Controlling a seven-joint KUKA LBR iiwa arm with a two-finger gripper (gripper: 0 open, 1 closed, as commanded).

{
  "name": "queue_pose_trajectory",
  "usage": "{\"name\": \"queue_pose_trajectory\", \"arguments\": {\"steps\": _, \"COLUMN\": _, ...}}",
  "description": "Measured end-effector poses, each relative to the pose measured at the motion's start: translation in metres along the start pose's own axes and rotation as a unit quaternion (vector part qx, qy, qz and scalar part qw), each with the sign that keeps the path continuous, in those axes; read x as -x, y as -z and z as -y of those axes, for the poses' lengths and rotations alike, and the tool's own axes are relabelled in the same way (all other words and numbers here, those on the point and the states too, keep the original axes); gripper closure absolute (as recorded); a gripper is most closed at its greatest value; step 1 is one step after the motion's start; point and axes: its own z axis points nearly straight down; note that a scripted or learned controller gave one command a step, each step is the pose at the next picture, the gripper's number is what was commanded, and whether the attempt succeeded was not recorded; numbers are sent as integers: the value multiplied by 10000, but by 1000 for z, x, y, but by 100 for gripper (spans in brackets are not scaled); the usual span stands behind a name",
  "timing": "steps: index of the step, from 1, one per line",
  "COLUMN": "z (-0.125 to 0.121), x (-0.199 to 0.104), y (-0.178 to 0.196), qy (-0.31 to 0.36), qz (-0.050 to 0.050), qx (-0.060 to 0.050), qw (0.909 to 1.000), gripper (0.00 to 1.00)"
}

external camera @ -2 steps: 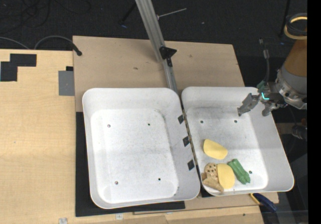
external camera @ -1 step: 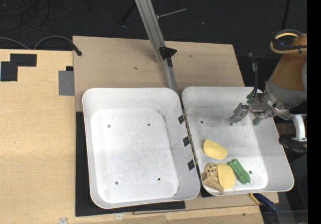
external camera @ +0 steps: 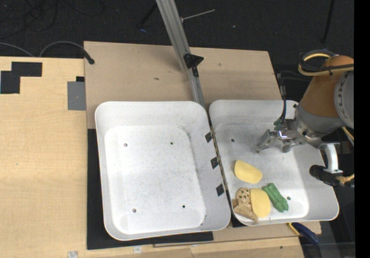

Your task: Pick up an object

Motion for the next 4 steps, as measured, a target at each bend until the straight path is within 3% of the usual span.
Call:
{"name": "queue_pose_trajectory", "arguments": {"steps": 1, "z": -1, "x": 1, "y": 13, "qy": -8, "qz": 8, "qx": 24, "qw": 10000, "gripper": 100}}
{"name": "queue_pose_trajectory", "arguments": {"steps": 4, "z": -4, "x": 7, "y": 143, "qy": 9, "qz": 19, "qx": 57, "qw": 10000, "gripper": 100}}
